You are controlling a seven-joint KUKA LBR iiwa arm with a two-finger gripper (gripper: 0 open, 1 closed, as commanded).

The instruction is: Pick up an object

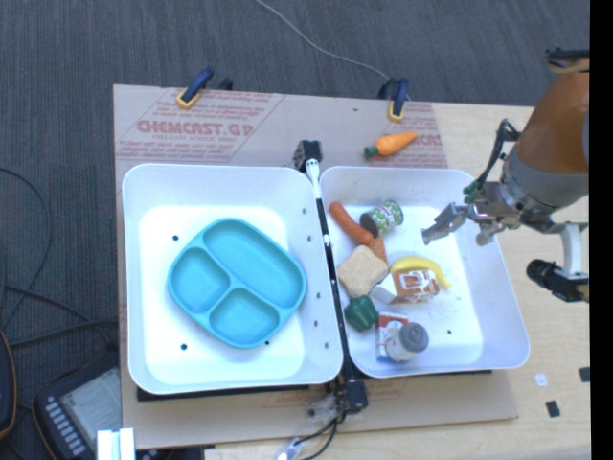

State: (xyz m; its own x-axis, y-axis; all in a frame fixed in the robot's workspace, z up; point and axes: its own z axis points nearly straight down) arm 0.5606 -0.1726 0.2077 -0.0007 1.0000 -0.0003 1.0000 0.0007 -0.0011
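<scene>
The arm reaches in over the right bin (498,300) near its right edge. The gripper (465,225) hangs with its fingers spread apart, holding nothing. The toys, such as a banana (421,264), lie by the bin's left edge.

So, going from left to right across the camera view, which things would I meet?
Blue plate → green block → yellow banana → gripper.
</scene>
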